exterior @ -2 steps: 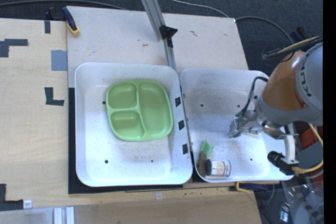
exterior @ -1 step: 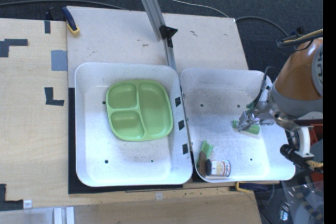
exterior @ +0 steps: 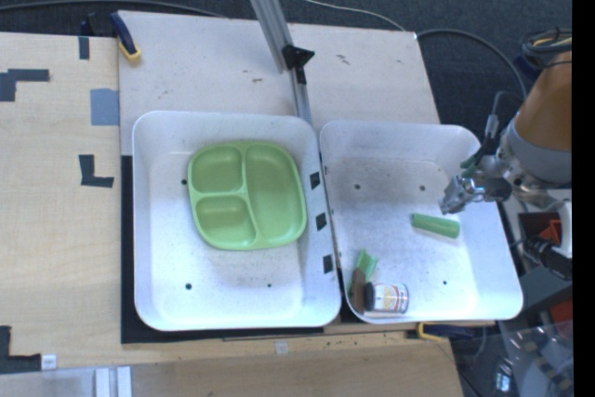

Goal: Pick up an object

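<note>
The right bin (exterior: 400,144) holds a green stick-shaped block (exterior: 435,225) at its right side, a small green piece (exterior: 365,265) near the front left corner, and a small jar with a dark lid and white-red label (exterior: 385,297) lying on its side at the front edge. My gripper (exterior: 457,197) hangs over the right part of this bin, just above and slightly right of the green block, apart from it. Nothing shows between its fingertips.
A green three-compartment plate (exterior: 247,195) lies in the left bin (exterior: 158,293). A grey metal pole (exterior: 265,0) slants in from the top toward the divide between the bins. The arm's orange band (exterior: 556,98) is at the right edge.
</note>
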`<action>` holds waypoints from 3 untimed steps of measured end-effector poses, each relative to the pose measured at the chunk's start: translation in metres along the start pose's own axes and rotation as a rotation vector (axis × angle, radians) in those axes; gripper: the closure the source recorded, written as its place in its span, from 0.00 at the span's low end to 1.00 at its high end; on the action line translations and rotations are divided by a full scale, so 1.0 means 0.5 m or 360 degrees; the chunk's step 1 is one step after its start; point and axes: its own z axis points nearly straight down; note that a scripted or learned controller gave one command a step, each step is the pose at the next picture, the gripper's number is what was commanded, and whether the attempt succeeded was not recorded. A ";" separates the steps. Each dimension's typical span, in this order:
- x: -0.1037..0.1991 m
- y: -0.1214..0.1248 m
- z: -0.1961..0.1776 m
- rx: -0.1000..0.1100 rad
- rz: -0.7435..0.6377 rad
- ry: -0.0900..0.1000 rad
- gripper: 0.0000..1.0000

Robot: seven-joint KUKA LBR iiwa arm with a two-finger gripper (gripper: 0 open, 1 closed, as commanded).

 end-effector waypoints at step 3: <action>0.225 0.020 -0.082 0.0011 -0.0008 0.0007 1.00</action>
